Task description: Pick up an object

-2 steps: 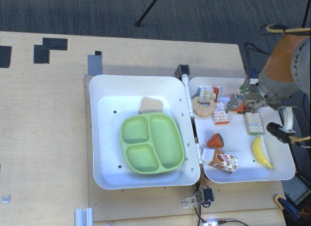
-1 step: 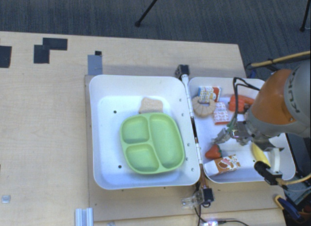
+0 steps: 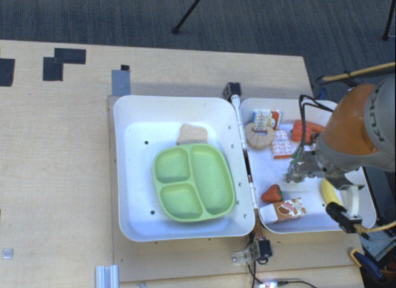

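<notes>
Strawberry (image 3: 271, 193) lies in the right bin (image 3: 309, 226), just beside the lowered gripper (image 3: 296, 173), likely the nearest pick. Whether the gripper is apart or together cannot be told. Green tray (image 3: 193, 182) occupies the left bin (image 3: 133, 175).

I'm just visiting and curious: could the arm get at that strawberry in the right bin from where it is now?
Probably yes. The gripper hovers in the right bin, just up and right of the strawberry, and nothing lies on top of it. A small carton sits close beside it, which could crowd the grasp.
</notes>
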Available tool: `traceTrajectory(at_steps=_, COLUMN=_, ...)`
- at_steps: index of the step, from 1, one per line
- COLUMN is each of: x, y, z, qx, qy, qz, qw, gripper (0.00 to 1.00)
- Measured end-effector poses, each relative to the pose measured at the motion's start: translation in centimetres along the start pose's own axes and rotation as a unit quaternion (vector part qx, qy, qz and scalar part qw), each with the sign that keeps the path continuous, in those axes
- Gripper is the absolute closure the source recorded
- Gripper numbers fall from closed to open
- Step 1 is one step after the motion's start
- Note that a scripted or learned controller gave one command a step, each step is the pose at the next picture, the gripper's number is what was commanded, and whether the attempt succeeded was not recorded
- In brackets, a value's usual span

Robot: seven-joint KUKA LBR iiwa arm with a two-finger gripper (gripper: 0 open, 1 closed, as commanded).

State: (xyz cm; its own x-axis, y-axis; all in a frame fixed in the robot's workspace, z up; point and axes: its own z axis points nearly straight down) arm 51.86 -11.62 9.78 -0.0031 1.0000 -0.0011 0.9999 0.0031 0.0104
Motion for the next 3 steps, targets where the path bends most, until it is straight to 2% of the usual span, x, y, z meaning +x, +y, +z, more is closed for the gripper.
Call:
traceTrajectory(at_steps=1, x=-6.2, y=3.9, z=-7.5, qx=0.003, qy=0.000, qz=0.001, qw=1.0000, gripper=1.00)
traceTrajectory(at_steps=2, x=-6.1, y=3.9, z=-7.4, qx=0.004, qy=0.000, qz=0.000, qw=1.0000, gripper=0.00)
traceTrajectory(at_steps=3, x=-0.2, y=-2.9, z=0.6, qx=0.005, qy=0.001, qz=0.001, qw=1.0000, gripper=0.00)
